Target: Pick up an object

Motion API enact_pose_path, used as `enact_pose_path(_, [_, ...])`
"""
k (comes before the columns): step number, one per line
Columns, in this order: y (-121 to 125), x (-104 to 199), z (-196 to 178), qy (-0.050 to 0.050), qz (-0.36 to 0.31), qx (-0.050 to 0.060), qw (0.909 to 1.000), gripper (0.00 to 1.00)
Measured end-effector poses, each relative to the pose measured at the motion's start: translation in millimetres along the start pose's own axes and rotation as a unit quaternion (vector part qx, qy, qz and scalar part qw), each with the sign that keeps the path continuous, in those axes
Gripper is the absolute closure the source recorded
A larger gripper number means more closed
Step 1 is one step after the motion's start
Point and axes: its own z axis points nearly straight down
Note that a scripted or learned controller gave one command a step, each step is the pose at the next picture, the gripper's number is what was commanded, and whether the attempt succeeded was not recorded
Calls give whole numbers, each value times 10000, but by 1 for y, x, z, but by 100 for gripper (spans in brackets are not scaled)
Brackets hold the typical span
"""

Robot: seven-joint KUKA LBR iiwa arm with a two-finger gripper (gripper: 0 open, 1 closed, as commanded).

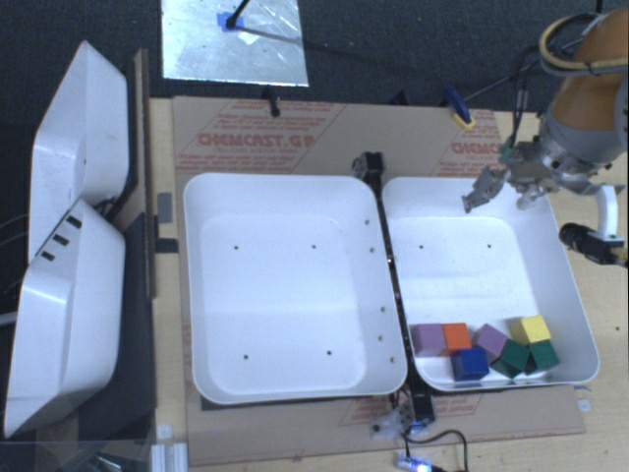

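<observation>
Seven small blocks [484, 348] huddled in the right bin's [580, 303] near corner, well below the gripper [506, 191], which hung with fingers spread wide and nothing between them over that bin's far edge; open white floor lay between.

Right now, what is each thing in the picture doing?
End effector: open, hanging over the far edge of the right bin, holding nothing.
Right bin: holds all the blocks, bunched at its near edge.
Left bin: no blocks in it.
Yellow block: sitting up on the green block.
Blue block: touching the orange block.
</observation>
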Motion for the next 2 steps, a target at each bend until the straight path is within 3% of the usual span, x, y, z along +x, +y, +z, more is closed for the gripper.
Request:
enact_pose_path(1, [1, 0, -3, -3, -3, -29, 10000, 0])
enact_pose_path(2, [-7, 2, 43, 0, -2, -11, 10000, 0])
